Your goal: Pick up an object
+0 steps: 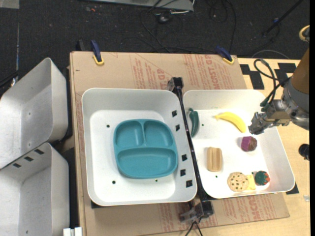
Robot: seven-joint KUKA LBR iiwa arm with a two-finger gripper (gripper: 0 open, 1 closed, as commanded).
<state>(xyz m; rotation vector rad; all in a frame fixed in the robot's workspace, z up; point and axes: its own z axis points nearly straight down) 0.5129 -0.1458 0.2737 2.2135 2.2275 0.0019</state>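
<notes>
Left bin (93, 132): white, shallow, holding one teal divided plate (145, 148) lying flat near its middle, three compartments up.

Right bin (280, 151): several small items, spread apart. Against its left wall, a dark green pepper-like piece (193, 122). Toward the middle, a tan bread-like block (214, 159) lying lengthwise. Above it, near the far side, a yellow banana (232, 120), curved, apart from the rest. At the near edge, a chocolate-chip cookie (238, 181) touching a yellow piece, with a red-and-green strawberry-like item (261, 178) just beside them. Between banana and cookie, toward the right, a purple fruit (248, 143).

Gripper (257, 126): reaches in over the right bin's right side, just above and right of the purple fruit, very near it. Nothing visibly between its tips; spread not discernible from here.
</notes>
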